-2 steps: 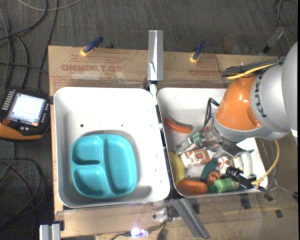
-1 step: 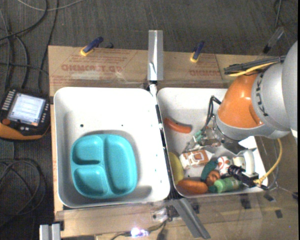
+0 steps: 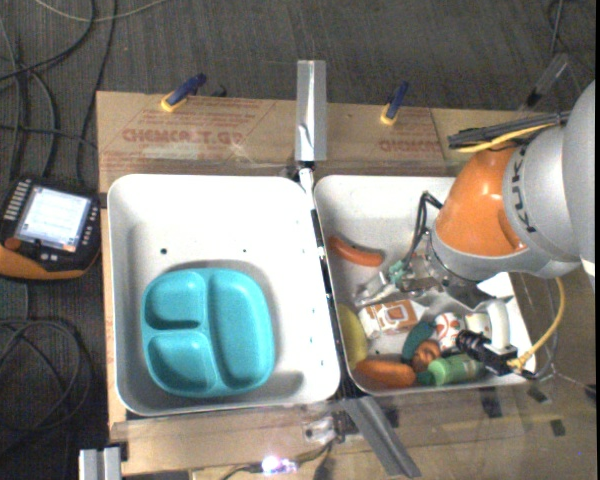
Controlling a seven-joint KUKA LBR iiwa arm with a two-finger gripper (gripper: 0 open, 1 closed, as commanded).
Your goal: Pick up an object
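The right bin (image 3: 380,200) holds a jumble of small toy foods. An orange-red sausage (image 3: 355,252) lies near its left wall, with a yellow banana (image 3: 352,336) below it. In the middle is an orange and white carton (image 3: 391,316). A red-orange piece (image 3: 384,372), a green cylinder (image 3: 450,370), a teal piece (image 3: 418,338) and a white and orange ball (image 3: 446,325) crowd the front. My gripper (image 3: 397,278) hangs low over the bin's middle, just above the carton and right of the sausage. The arm's orange band (image 3: 480,213) hides the bin's right part.
The left bin (image 3: 130,208) holds a teal divided plate (image 3: 210,328). A metal divider (image 3: 310,118) stands behind the bins on the cardboard. A handheld pendant (image 3: 45,223) lies off the bench to the left. A yellow cable (image 3: 545,333) loops by the right bin's edge.
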